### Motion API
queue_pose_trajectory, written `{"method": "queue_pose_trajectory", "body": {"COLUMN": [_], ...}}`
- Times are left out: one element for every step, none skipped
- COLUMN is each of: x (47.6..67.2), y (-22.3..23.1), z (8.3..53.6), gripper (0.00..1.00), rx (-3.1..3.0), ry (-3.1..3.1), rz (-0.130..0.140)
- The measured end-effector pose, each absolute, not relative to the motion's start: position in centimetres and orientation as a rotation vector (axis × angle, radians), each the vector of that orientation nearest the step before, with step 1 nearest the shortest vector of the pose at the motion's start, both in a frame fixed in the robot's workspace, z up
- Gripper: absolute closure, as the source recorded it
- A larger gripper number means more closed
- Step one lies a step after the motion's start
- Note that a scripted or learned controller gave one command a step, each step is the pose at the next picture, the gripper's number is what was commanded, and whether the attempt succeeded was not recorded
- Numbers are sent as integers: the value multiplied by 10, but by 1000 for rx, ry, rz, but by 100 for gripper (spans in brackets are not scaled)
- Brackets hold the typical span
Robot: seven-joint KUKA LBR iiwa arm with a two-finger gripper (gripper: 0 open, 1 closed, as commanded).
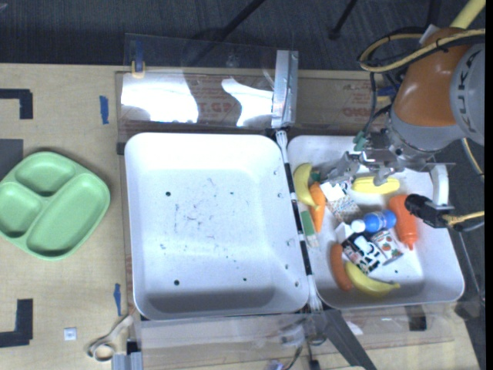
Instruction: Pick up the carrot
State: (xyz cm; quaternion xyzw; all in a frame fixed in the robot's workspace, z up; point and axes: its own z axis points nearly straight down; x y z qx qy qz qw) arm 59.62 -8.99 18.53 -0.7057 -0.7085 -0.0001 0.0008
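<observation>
Over the right bin (447, 284), I see the gripper (368, 163) low above the far part of the clutter.
From my remote view I cannot tell how the gripper is set, as the wrist hides it. The carrot (404, 220) lies at the right side of that bin, just near-right of the gripper and apart from it, beside a blue-capped bottle (371, 223). A banana (302, 183) lies along the bin's left wall, another banana (371, 282) at its near side. The left bin (208, 222) sits beside it; a green divided plate (51, 203) rests on the desk (62, 314) at far left.
</observation>
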Motion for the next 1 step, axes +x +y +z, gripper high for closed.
{"method": "queue_pose_trajectory", "body": {"x": [624], "y": [-174], "z": [182], "gripper": [0], "rx": [-2162], "ry": [-2282], "rz": [-1]}}
